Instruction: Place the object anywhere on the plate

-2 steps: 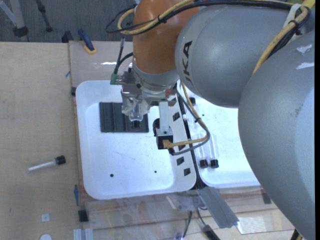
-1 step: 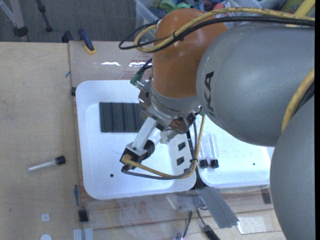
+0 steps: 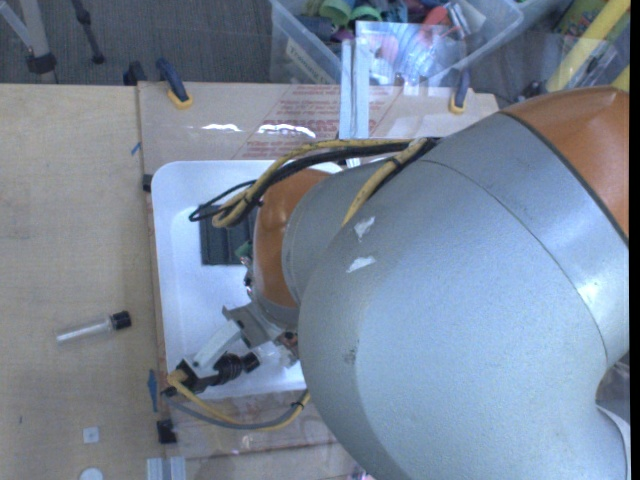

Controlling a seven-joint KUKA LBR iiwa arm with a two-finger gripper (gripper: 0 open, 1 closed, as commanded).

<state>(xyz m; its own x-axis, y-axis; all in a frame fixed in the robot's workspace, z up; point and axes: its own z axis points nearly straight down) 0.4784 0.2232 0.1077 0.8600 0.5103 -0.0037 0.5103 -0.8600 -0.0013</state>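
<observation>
My big grey arm with its orange band (image 3: 275,230) covers most of the view and hides much of the white bin (image 3: 180,268) below it. The gripper (image 3: 258,320) hangs low over the near part of this bin, mostly tucked under the wrist. A dark rectangular block (image 3: 217,238) lies on the bin floor just left of the wrist, with its right side hidden by the arm.
On the wooden bench left of the bin lies a small white tube with a black cap (image 3: 95,328). A clear tub of colourful toys (image 3: 395,8) stands at the back. Blue clamps (image 3: 176,86) hold the board's far edge.
</observation>
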